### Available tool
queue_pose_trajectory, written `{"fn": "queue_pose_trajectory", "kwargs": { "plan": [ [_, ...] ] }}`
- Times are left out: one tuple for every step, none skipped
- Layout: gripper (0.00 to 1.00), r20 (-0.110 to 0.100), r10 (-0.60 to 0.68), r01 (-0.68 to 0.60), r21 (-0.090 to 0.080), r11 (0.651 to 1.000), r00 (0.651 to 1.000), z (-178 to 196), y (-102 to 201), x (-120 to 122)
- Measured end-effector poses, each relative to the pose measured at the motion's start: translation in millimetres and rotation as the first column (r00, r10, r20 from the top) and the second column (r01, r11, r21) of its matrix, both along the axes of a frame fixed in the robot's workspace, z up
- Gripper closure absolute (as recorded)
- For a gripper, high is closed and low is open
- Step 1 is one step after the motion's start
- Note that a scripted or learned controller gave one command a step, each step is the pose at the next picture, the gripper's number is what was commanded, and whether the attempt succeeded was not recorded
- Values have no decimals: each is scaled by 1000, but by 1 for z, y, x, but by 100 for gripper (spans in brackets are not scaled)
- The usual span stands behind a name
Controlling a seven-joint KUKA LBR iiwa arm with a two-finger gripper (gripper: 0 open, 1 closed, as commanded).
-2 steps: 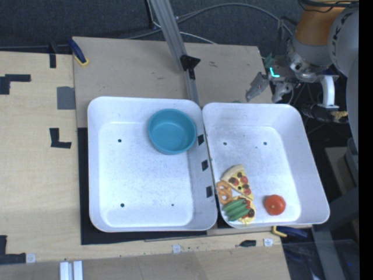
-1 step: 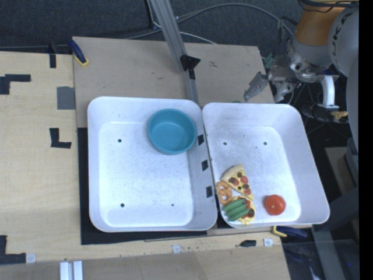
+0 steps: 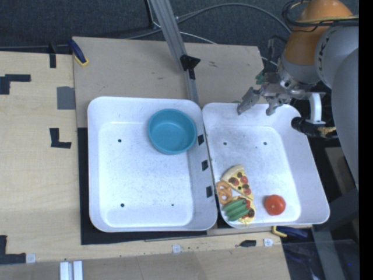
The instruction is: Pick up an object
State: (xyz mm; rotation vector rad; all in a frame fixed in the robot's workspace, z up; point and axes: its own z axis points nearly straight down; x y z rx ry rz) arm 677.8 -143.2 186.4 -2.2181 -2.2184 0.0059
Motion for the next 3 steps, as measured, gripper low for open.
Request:
{"fn": "queue_pose_trajectory", "kwargs": {
  "plan": [
    [0, 0, 0, 0, 0, 1000, 1000, -61, -6, -4],
    [0, 3, 1, -1, -1, 1000, 1000, -99, -5, -5],
    [100, 6, 1, -1, -1, 1000, 1000, -87, -5, -4]
  ]
}}
